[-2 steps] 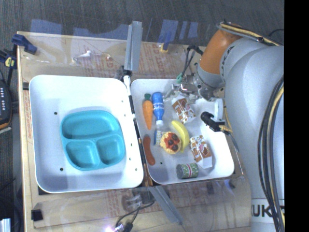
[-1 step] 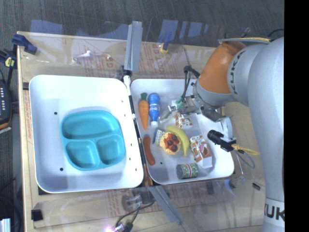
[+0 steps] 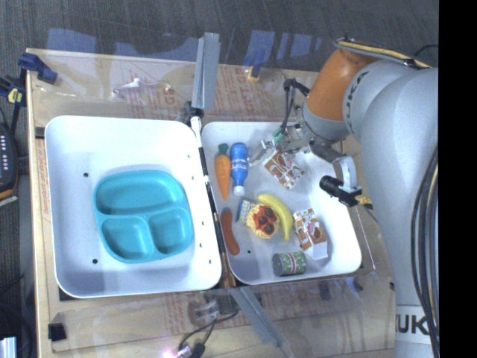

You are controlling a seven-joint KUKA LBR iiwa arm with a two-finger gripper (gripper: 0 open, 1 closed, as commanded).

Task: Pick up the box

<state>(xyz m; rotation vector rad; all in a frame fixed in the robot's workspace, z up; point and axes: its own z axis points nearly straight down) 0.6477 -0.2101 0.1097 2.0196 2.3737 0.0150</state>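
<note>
We're looking down on the bench and the arm point(image 3: 387, 103) is in from the right, its orange band sitting over the top edge of the right bin point(image 3: 343, 263). The gripper point(image 3: 287, 136) hangs low at the bin's upper part, right by the box point(image 3: 284, 168), a small brown-and-white printed carton lying tilted on the white floor. We cannot tell how the gripper is set from this angle, nor whether it has the box at all. Beside the box to the left we've got a blue bottle point(image 3: 238, 167) and a carrot point(image 3: 223, 173) lying side by side. Lower down, a banana point(image 3: 279, 209) curves around a pizza slice point(image 3: 261, 219), with a second printed carton point(image 3: 310, 230) to their right, a green can point(image 3: 289, 262) near the bottom rim and a sausage point(image 3: 229, 231) along the left wall. Over in the left bin point(image 3: 67, 140) sits a blue divided tray point(image 3: 143, 215)
</note>
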